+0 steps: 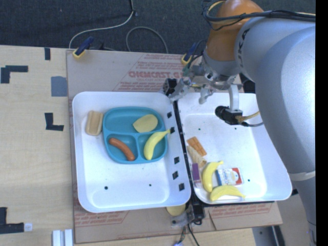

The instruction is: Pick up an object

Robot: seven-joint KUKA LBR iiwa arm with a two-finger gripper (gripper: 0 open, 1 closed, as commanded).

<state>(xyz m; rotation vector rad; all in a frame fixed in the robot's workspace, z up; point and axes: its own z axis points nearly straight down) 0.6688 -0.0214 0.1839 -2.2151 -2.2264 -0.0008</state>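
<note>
Camera view: the gripper [205, 88] hangs over the far rim of the right bin [256, 137], upper middle of frame; whether it grips anything, I cannot tell. Candidate objects sit lower right: two bananas [218, 183] beside a small packet [228, 177]. Best approach, I judge: drop straight onto one banana, clear of the bin wall.

I can read red print on the cardboard sheet [148, 76] under the bins, at its far edge: it looks like "CHEMCAST", though the letters are faint. The small packet [229, 177] in the right bin carries print too small for me to read.
</note>
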